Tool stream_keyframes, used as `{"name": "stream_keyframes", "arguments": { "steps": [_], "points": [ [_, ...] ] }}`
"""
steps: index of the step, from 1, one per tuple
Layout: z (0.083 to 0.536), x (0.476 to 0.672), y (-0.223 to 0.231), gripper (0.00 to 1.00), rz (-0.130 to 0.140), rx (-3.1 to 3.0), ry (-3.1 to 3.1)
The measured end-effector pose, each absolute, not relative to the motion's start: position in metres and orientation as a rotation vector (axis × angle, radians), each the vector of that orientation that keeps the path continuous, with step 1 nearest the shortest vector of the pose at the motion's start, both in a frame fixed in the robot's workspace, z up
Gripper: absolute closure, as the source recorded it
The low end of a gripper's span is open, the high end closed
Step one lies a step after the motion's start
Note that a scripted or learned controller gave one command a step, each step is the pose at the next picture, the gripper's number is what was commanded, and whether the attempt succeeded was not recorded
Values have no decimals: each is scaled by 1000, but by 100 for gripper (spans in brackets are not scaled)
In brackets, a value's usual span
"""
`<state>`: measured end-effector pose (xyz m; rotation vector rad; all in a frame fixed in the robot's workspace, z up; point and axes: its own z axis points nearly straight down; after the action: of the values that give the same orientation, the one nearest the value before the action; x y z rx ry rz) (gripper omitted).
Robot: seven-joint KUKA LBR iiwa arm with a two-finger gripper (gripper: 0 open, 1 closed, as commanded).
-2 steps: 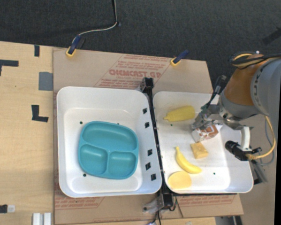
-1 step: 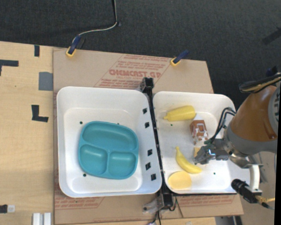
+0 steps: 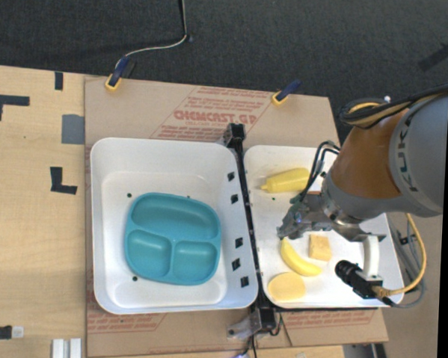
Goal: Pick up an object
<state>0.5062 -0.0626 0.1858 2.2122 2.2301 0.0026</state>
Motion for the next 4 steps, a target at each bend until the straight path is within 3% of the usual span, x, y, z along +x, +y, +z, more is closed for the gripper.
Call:
{"name": "stream_keyframes", "arguments": {
  "steps": [1,2,3,4],
  "points": [
    [272,595,26,100,5,2212,2225],
    [243,478,97,100,-12,2220,2236],
    [342,506,111,100,7,2215,2224],
    [492,494,87,100,13,2214,2220]
  ]
}}
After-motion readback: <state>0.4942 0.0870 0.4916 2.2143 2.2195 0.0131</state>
